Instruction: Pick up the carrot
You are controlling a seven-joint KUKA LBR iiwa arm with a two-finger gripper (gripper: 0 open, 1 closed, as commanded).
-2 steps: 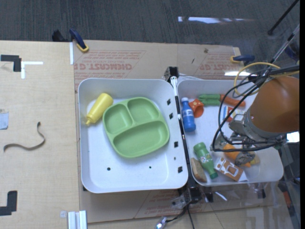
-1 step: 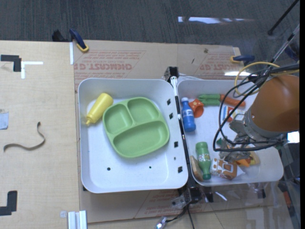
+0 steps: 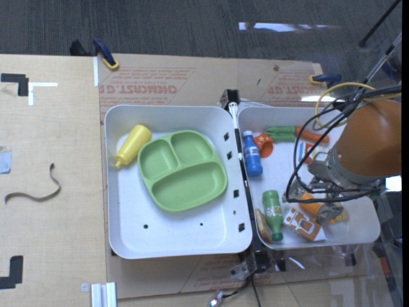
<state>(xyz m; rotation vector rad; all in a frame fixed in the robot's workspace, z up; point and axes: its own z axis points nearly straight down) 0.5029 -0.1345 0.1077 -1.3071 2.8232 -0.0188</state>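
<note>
1. the carrot (image 3: 300,133) lies at the far edge of the right bin (image 3: 364,235), long axis running left-right, green top leftward.
2. the gripper (image 3: 326,200) hangs nearer the front (its state cannot be told), so the carrot lies beyond it.

One camera, fixed above the bench, looking down at a slant.

It sits far enough back to take in both the left bin (image 3: 115,222) and right bin (image 3: 364,232), with the arm (image 3: 374,139) entering from the right.
</note>
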